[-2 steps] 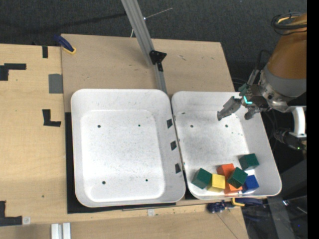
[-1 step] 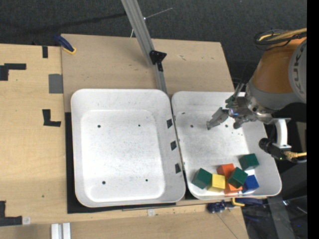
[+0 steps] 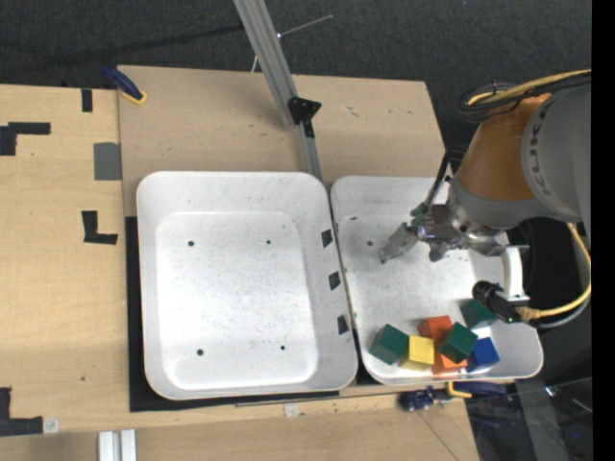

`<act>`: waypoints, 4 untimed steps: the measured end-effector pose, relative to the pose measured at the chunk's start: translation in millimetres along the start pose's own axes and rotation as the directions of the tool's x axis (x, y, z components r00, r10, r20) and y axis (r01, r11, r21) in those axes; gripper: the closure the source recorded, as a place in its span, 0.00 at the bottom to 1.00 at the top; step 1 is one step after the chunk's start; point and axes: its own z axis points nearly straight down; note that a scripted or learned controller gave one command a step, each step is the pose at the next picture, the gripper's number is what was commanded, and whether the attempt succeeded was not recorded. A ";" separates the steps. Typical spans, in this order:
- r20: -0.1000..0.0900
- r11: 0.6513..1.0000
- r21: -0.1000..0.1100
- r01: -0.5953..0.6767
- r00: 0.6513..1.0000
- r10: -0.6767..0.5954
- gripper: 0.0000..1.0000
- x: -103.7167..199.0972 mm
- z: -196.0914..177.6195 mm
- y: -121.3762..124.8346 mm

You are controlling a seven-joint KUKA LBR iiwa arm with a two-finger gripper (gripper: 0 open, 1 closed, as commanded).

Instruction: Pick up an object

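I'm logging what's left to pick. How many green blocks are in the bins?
3, all in the right bin, near its front edge: one leftmost in the cluster, one in the middle by the orange block, one further right under the arm. The pile may hide others.

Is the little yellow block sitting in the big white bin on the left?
No, the small yellow block lies in the right white bin, among other coloured blocks.
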 end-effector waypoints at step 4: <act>0.001 1.000 -0.012 0.000 1.000 0.000 1.00 4.4 -64.9 4.3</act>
